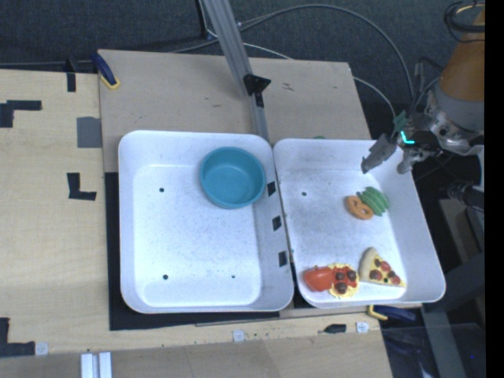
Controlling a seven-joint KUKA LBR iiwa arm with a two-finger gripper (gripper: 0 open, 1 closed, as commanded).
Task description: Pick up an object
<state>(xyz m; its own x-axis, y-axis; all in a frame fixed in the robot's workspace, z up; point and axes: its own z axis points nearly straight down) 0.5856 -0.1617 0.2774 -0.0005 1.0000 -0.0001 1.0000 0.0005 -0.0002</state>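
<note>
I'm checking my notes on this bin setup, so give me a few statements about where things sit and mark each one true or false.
1. The blue bowl sits in the left bin. True.
2. The pizza slice lies in the left bin. False: it lies in the right bin, near its front right corner.
3. The gripper is above the right bin's far right corner. True.
4. The gripper holds the green and orange toy. False: the toy lies on the bin floor, apart from the gripper.
5. A red and yellow toy lies just left of the pizza slice. True.
</note>
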